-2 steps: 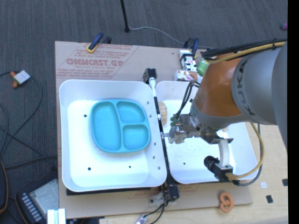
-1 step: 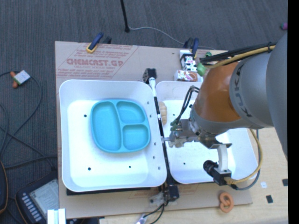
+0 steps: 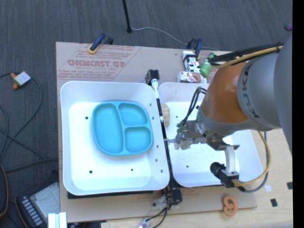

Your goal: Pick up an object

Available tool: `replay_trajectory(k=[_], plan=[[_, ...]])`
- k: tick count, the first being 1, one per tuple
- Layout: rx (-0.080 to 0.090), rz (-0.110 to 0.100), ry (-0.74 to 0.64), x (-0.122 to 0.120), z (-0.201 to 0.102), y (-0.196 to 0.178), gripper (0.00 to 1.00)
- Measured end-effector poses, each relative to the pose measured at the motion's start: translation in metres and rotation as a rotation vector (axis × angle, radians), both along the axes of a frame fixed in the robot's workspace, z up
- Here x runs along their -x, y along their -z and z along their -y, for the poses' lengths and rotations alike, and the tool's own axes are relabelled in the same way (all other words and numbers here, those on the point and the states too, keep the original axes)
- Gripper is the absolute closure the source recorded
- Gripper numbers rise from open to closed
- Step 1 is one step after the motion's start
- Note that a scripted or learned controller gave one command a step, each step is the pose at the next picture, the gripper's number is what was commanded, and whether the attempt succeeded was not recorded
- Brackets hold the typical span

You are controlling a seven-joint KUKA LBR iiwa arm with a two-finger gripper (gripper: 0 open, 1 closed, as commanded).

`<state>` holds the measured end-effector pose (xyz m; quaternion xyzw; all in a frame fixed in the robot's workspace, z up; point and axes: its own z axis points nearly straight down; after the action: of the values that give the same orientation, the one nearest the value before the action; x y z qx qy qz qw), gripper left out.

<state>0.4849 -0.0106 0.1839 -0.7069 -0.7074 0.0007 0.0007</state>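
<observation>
small tan block [image 3: 165,111] – maybe wooden – at right bin [image 3: 247,175] left wall; jaws state unclear.

Reaches in from the right, bulky grey arm [image 3: 266,89] bent downward, orange band [image 3: 223,94] above the wrist facing the camera. Wrist tilted down and leftward, cables looped alongside. Claw [image 3: 183,141] pointing left and down, low under the wrist; fingers too small and cluttered to read.
</observation>
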Motion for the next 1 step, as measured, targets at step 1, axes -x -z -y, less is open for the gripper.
replay_trajectory(k=[1], plan=[[0.000, 0.000, 0.000, 0.0000, -0.0001, 0.0000, 0.00]])
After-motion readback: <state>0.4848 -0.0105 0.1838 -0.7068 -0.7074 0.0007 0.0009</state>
